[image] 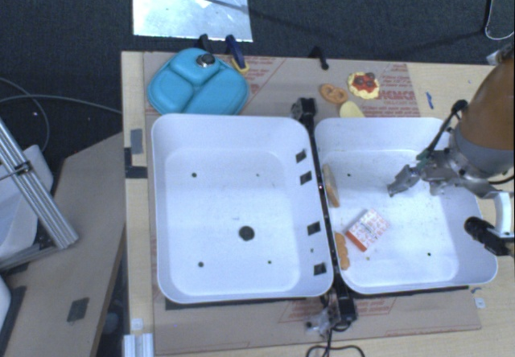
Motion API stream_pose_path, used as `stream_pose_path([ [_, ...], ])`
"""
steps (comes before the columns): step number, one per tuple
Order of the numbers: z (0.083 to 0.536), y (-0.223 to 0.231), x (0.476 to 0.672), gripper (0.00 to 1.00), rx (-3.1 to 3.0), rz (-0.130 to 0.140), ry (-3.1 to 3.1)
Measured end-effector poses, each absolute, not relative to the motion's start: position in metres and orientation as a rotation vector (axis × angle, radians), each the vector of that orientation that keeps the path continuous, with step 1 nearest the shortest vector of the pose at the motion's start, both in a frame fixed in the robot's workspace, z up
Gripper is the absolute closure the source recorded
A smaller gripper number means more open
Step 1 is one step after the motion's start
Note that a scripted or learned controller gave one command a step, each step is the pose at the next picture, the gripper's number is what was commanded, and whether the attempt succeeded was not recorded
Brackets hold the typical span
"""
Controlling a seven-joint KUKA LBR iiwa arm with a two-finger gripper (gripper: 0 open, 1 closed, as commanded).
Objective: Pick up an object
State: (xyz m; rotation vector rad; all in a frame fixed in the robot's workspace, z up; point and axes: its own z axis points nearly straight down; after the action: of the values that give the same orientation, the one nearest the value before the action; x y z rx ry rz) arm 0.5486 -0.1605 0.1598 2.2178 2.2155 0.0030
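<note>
Above the right white bin [483, 271] our grey gripper [400, 185] hovers (grip state unclear), aimed toward the small red-and-white packet [367, 228], ready for descent.

arm [491, 118] in from right | hand [400, 183] low, pointing left

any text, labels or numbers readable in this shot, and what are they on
None can be read.
Cardboard sheet under the bins: red print along its edges, too blurred to read.
Small packet in the right bin: red and white pattern, any lettering too small to tell.
</note>
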Motion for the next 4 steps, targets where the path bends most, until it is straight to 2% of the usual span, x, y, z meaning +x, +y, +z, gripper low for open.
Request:
stream_pose_path([
  [1,0.185,-0.077,0.578,0.0,2.214,0.004,2.226],
  [2,0.185,0.027,0.612,0.0,2.209,0.007,2.23],
  [3,0.185,0.114,0.605,0.0,2.211,0.005,2.23],
  [4,0.185,0.048,0.616,0.0,2.221,0.003,2.218],
])
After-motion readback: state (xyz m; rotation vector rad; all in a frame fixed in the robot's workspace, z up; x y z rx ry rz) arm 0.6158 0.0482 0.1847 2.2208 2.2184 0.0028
